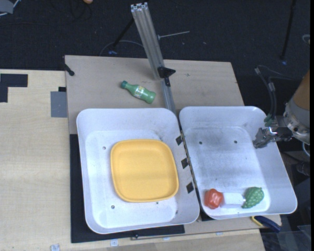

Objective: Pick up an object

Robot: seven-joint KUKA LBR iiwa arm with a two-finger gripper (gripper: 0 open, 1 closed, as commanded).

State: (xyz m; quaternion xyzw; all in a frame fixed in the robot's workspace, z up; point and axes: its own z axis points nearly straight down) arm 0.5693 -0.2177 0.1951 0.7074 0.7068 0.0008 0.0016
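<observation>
The table (209, 80) carries two white bins. The left bin (91, 140) holds a yellow plate (144, 170). The right bin (275, 166) has a red tomato (213, 198) and green vegetable (253, 196) at its lower edge. A green bottle (138, 91) lies above. The gripper (262, 137) hovers at the frame's right, carrying nothing visible; its opening cannot be told.

Plate (144, 170) in left bin (89, 140), tomato (213, 198) left of broccoli (253, 197) in right bin (225, 119), bottle (138, 91) behind bins
</observation>
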